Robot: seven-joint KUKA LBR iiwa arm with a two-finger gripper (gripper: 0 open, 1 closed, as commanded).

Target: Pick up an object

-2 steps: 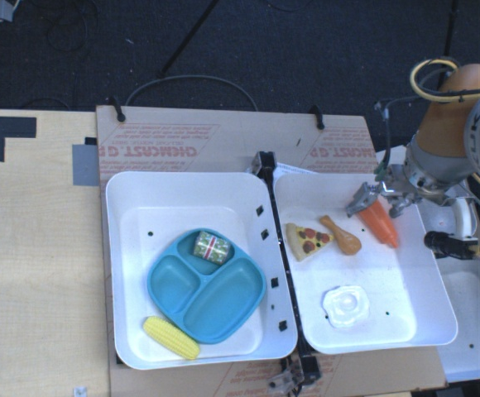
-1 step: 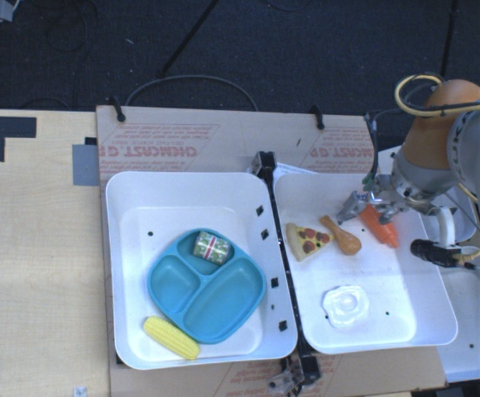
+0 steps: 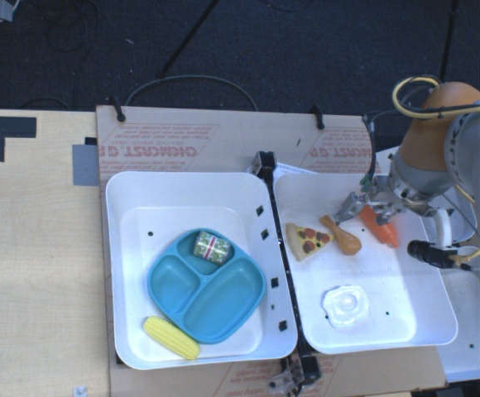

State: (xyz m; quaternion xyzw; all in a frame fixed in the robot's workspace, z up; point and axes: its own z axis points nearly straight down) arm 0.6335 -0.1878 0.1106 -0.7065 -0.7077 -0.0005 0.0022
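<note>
Grey arm (image 3: 463, 151), orange band, yellow cable (image 3: 414, 98)

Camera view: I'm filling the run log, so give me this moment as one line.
task: pick up an object | gripper: low in right bin, at carrot | grasp: cannot tell | nearby: drumstick, pizza slice

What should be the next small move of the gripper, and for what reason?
Probably lower a little onto the orange carrot. The gripper hovers at the carrot's upper end in the right bin, and nothing shows between its fingers.
</note>
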